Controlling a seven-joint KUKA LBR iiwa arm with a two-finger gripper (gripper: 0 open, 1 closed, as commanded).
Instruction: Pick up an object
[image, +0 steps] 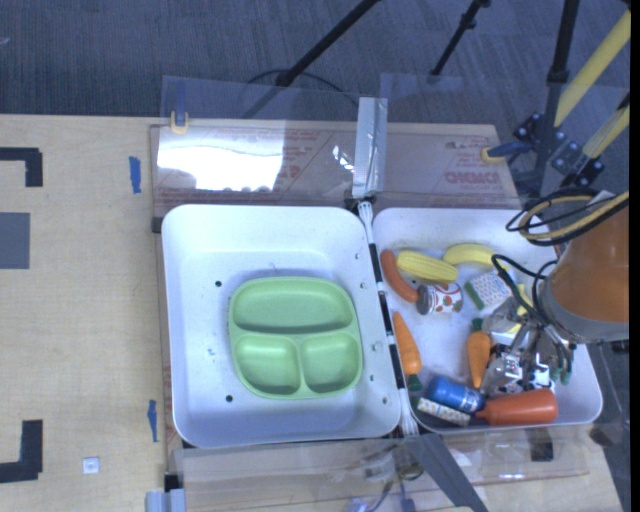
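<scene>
Pincer (518, 362) low in the right bin (590, 400) among toy carrots (478, 353) and corn (424, 266); grip state impossible to tell. Green divided tray (294, 335) in the left bin (190, 300).

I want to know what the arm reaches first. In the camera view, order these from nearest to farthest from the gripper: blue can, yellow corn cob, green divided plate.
From the gripper:
1. Blue can, just left of it, right bin.
2. Yellow corn cob, farther up that bin.
3. Green divided plate, left bin.

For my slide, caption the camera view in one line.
KUKA arm's gripper lowered among toy foods in the right bin; green divided plate in the left bin.
</scene>
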